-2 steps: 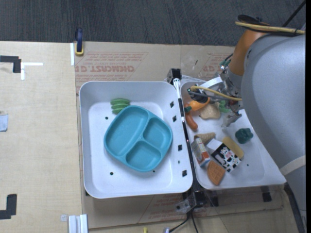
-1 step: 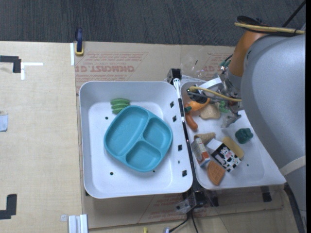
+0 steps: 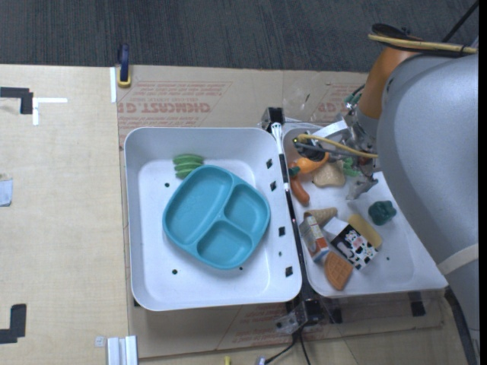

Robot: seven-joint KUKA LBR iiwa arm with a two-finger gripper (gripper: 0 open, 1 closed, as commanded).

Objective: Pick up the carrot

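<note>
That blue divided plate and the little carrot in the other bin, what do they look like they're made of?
The blue divided plate looks like moulded plastic: one even turquoise colour, rounded compartment walls, a soft matte sheen. The carrot is probably a plastic toy too, judging by its smooth, uniform orange skin, though it is small here and hard to be sure. Both white bins look like thin formed plastic with rounded rims.

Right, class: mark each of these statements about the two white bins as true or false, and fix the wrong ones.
1. The blue plate lies in the left bin. True.
2. The plate has three sections. True.
3. The carrot lies on the plate. False: it lies in the right bin, near the left wall.
4. A green item lies beside the plate. True.
5. The arm reaches over the left bin. False: it is over the right bin.
</note>
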